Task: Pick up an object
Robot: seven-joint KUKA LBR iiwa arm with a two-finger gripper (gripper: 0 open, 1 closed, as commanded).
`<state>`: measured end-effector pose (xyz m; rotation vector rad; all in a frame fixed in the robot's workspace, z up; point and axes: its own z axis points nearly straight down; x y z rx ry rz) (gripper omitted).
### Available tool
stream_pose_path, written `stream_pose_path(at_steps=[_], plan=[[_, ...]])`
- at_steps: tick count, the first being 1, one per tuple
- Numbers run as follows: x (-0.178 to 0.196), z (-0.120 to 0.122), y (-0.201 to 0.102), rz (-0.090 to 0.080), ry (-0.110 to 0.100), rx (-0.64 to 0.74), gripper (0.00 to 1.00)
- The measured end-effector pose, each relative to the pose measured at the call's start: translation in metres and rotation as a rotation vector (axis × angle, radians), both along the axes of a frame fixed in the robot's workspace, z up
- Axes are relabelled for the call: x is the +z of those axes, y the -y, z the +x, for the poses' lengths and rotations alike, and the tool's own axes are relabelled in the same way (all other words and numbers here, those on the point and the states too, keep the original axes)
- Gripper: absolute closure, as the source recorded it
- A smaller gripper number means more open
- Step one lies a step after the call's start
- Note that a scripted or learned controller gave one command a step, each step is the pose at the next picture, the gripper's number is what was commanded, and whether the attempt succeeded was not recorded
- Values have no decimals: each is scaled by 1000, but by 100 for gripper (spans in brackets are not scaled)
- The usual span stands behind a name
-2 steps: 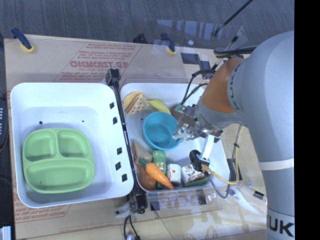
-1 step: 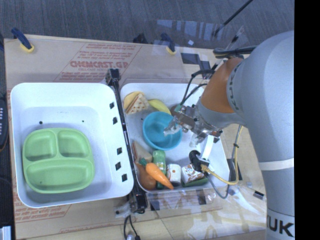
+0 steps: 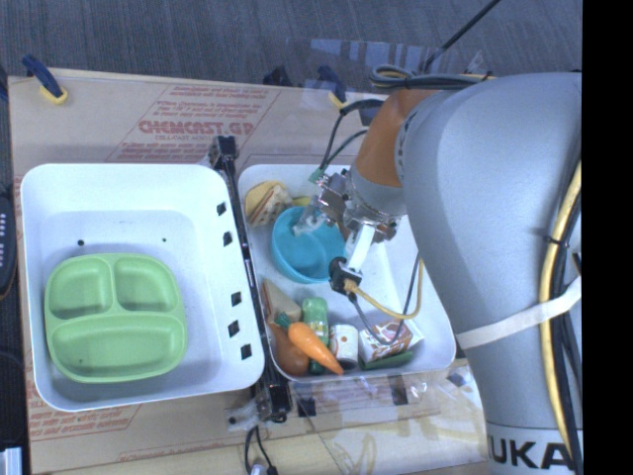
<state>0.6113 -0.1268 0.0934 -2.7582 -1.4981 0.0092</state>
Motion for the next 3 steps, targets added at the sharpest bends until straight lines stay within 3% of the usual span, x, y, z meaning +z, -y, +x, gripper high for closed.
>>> stream_pose_path(at_steps=[1,2,3], plan=[[-3,-90,-29,4,-7,-62,0],[-3,-38,-37,1,-7,-679,0],[-3,-64,-36,-1,-10,-726,0]])
